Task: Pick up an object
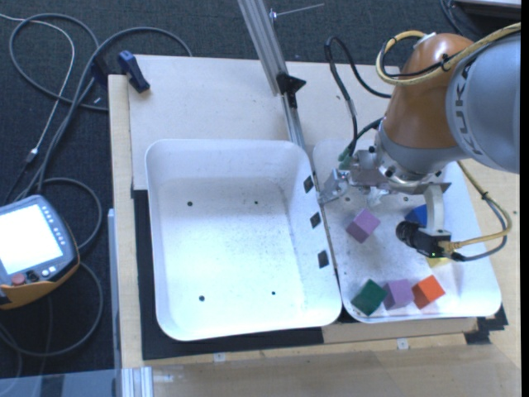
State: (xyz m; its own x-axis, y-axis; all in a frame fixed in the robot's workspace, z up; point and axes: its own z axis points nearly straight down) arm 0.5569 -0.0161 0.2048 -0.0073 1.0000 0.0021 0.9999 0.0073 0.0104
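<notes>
Wide pale desk point(207, 98) underneath it all, carrying two shallow white bins side by side. Left bin point(165, 172) biggest of the pair, tilted a touch, floor speckled with dark dots and a few small holes, nothing lying in it. Right bin point(488, 292) mostly covered by the arm, holding the blocks: a purple block point(362, 225) near the middle, tipped on a corner; along the near rim a green block point(370, 296), a pale purple block point(400, 293) touching it, and an orange block point(428, 291) just beside that. A scrap of blue point(418, 215) peeking out behind the arm's hardware, shape hard to make out. Black clips point(315, 220) spaced down the seam between the two bins.

Grey arm point(488, 98) reaching in from the right, orange band point(426, 98) bulging above the wrist, letters "KUK" readable on the grey shell near the edge of the shot. Wrist bent down over the right bin, end effector point(355, 176) low at the bin's far left corner, just above the purple block and apart from it. Fingers lost among metal brackets and cables, so no telling whether spread or pinched; no block seen between them.

Silver rail point(264, 40) slanting across the desk's far side. Handheld screen point(33, 242) off on the floor at left, cables looping round it.
</notes>
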